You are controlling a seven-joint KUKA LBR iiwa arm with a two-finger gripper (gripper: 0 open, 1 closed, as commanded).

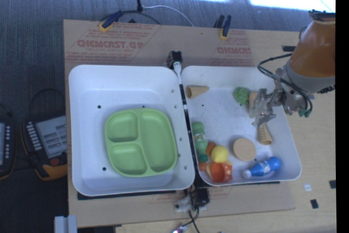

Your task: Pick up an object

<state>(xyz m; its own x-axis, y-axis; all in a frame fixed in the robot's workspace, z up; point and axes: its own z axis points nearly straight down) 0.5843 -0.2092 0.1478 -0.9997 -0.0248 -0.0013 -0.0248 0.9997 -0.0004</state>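
Toys lie scattered across the right bin (292,166), and none has left its floor as far as I can see from where I stand. The gripper (265,109) hangs low over the upper right part of that bin, the grey arm (313,57) with its orange band reaching in from the right side of the desk (82,43). Whether the jaws are spread or closed I cannot tell; the metal parts blur together, and nothing clearly sits between them.

Closest to the gripper are a green leafy toy (241,95) just to its left and a waffle cone (264,134) just below it, its narrow end pointing up toward the tool. Either could be the target, though I would not bet on which. Further off, a second cone (196,91) lies near the divider at the top, a tan disc (244,148) rests near the middle, and a blue bottle (264,168) lies on its side along the lower edge. A cluster of play food sits by the divider: a green piece (198,130), a yellow ball (220,154) and a red-orange piece (219,172).

The left bin (87,84) holds a green divided plate (142,142), well apart from the arm.

By my reckoning the pick is at its approach stage: the tool is down among the objects, but closing on one and lifting are not yet done.
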